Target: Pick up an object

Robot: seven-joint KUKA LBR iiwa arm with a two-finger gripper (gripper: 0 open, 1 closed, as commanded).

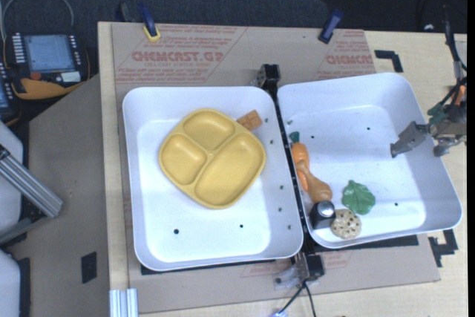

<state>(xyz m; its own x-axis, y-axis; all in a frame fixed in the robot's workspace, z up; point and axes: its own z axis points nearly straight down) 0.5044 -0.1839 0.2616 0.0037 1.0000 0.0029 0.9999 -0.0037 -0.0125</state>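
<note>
Two white bins (148, 219): yellow divided plate (213, 157); carrot (300, 159), cookie (346, 223).

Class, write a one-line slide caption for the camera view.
End effector over right bin near carrot, cookie; yellow plate in left bin.

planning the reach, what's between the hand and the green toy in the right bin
In the camera view, bare white bin floor lies between the hand and the green toy.

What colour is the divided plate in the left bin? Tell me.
Yellow divided plate, clearest in the camera view.
</note>
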